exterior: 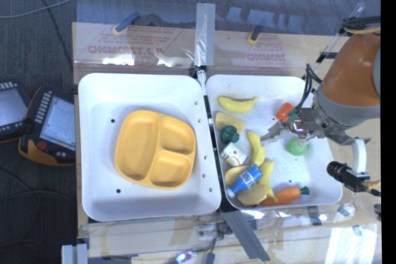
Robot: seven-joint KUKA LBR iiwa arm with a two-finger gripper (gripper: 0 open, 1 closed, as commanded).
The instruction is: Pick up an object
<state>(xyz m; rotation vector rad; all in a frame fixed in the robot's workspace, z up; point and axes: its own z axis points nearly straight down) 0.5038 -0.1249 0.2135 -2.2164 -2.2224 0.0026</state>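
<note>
starting at the near edge of the bench (pixel 154 238), the right bin (pixel 322 191) has its junk piled in the front-left corner: a carrot (pixel 286 195) lying along the front wall, a blue bottle (pixel 247 178) tilted across some yellow pieces, and a small white can-looking thing (pixel 232 153) just behind that. a yellow banana-ish piece (pixel 255 146) stands between the pile and the middle of the bin.

left bin (pixel 99 195) holds one thing, a yellow divided plate (pixel 156 148) with three compartments, sitting about centre.

further back in the right bin there's a dark green round thing (pixel 228 133) near the divider, and a green apple-like ball (pixel 298 146) out on the open floor of the bin toward the right. the hand (pixel 296 127) sits right over that ball, touching or nearly touching it, can't say which. one thin metal finger (pixel 272 131) sticks out to the left. honestly can't tell if the hand is clenched or released, the arm body (pixel 349 80) blocks too much. an orange piece (pixel 284 111) is just behind the hand, and a banana (pixel 237 103) lies near the back wall.

off the bench on the far left, a teach pendant (pixel 52 127) lies on the dark floor.
</note>
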